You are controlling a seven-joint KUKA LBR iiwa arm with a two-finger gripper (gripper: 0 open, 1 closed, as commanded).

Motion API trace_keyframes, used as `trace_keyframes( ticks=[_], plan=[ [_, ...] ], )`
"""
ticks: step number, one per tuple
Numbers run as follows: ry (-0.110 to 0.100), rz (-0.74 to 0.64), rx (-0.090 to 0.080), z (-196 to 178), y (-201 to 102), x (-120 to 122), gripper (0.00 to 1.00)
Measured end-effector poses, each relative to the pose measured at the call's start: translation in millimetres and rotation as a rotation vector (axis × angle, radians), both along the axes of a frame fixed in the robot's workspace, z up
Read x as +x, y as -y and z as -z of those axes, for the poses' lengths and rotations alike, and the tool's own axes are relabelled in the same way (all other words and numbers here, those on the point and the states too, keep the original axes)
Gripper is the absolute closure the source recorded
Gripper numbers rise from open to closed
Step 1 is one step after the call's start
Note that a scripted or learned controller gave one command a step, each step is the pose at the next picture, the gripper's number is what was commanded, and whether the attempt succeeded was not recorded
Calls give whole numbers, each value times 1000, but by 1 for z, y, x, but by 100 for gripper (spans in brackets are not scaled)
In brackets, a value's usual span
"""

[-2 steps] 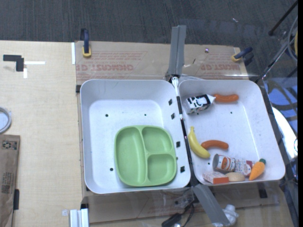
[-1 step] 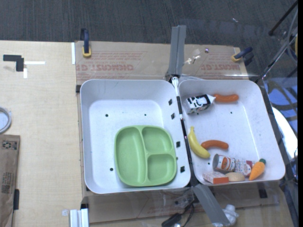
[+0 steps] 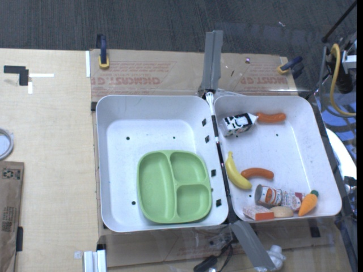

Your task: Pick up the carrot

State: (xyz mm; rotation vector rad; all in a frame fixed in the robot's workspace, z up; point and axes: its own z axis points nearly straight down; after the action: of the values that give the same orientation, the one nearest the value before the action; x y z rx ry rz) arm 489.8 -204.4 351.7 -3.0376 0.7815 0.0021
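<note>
The carrot (image 3: 308, 203) is small and orange with a green top. It lies in the near right corner of the right bin (image 3: 295, 152), tip toward the front wall. It touches nothing but the bin wall, with a red-and-white can (image 3: 274, 196) just to its left.
The right bin also holds a banana (image 3: 235, 172), two sausages (image 3: 271, 117) (image 3: 257, 173), a black-and-white carton (image 3: 237, 123) and a small packet (image 3: 266, 212) by the front wall. In the left bin (image 3: 113, 152) lies a green divided plate (image 3: 174, 186). A grey post (image 3: 212, 61) stands behind the bins.
</note>
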Motion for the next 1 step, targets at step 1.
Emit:
trace_keyframes(
  ticks=[1],
  plan=[
    [3, -278, 2, 0, 17, -1, 100]
  ],
)
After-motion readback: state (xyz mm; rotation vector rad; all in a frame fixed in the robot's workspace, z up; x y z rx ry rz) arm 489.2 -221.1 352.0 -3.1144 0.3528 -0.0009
